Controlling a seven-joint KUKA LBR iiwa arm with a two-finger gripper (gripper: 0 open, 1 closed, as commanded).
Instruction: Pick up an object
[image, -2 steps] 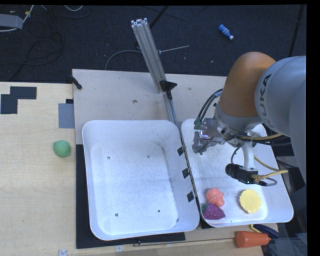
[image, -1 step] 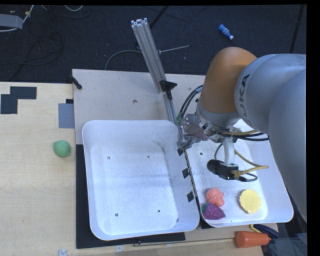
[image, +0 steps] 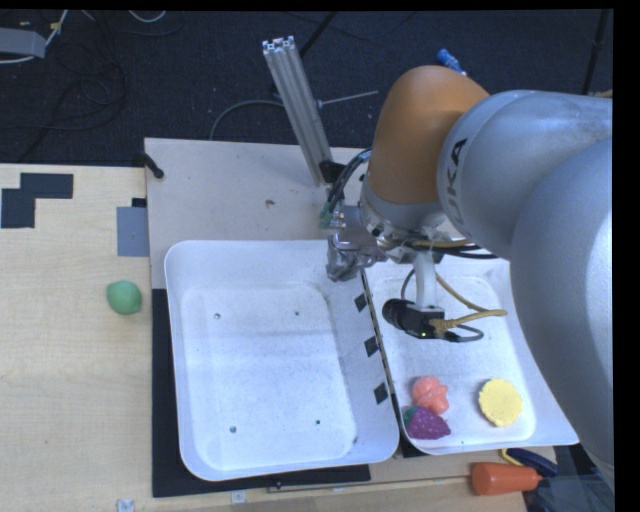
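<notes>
Two white bins (image: 260, 455) sit below the pincer (image: 343, 262), whose state I cannot tell.

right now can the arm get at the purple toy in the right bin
Probably yes. The purple toy lies uncovered near the right bin's front edge, touching only the pink toy, though the arm is poised farther back.

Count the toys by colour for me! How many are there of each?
Green: 1, the ball
Pink: 1, a toy
Purple: 1, the grapes
Yellow: 1, a disc
Orange: 1, the carrot
Total: 5
</notes>
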